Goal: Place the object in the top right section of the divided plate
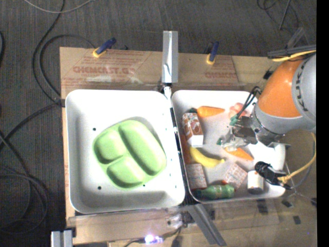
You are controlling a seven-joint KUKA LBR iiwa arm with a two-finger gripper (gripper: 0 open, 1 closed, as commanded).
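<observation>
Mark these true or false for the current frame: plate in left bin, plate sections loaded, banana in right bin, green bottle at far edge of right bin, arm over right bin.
1. The green divided plate sits in the left bin. True.
2. An object already lies in one of the plate's sections. False: all three sections look bare.
3. The banana lies in the right bin. True.
4. The green bottle lies at the right bin's far edge, by the clamps. False: it lies along the near edge.
5. The gripper is over the right bin, above an orange carrot-like item. True.
</observation>
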